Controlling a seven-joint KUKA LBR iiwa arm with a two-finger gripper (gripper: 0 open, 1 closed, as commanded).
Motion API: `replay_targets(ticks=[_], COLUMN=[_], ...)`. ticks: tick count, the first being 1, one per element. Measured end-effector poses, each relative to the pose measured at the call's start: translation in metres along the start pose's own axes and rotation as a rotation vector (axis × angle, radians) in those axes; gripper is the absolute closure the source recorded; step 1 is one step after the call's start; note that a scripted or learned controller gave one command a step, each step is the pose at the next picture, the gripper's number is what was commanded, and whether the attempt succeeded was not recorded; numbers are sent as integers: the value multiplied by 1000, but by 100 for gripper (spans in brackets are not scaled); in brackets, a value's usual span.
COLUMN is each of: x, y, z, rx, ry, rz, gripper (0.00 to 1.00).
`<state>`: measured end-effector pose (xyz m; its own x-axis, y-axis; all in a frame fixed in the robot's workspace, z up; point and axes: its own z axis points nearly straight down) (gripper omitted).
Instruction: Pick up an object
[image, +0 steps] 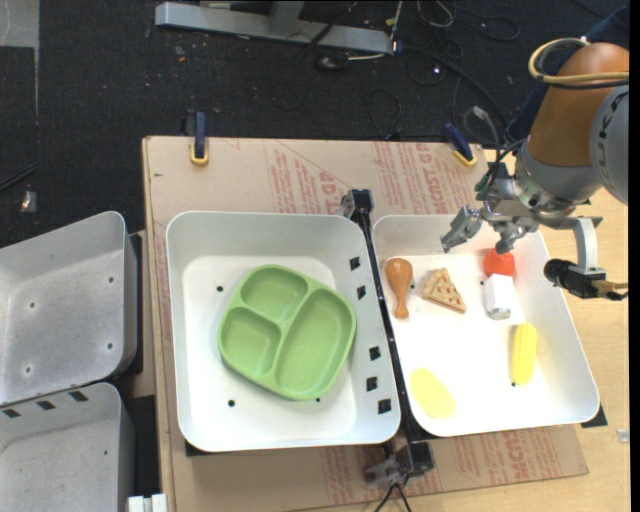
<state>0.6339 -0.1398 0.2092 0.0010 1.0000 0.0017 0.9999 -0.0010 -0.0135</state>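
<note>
Cardboard-covered tabletop (300, 175), two white bins side by side. Left bin (190, 250) has a green divided plate (288, 332) at centre. Right bin (575, 385) holds a wooden drumstick (399, 284) at 9 o'clock, a cracker wedge (443, 290) just beside it, a red-and-white block (498, 283) at 1 o'clock, a corn cob (522, 353) at 3, a yellow flat piece (432, 393) at 6. My gripper (487, 232) hangs over the right bin's 12 o'clock rim, fingers spread apart, nothing between them, just above the red-and-white block.
</note>
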Motion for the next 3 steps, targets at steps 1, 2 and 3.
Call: replay_targets(ticks=[1, 2, 3], x=[0, 6, 1], y=[3, 7, 10], z=[-9, 36, 82], rx=[-14, -11, -10], ry=[-2, -2, -2], rz=[-2, -5, 0], gripper=[0, 0, 0])
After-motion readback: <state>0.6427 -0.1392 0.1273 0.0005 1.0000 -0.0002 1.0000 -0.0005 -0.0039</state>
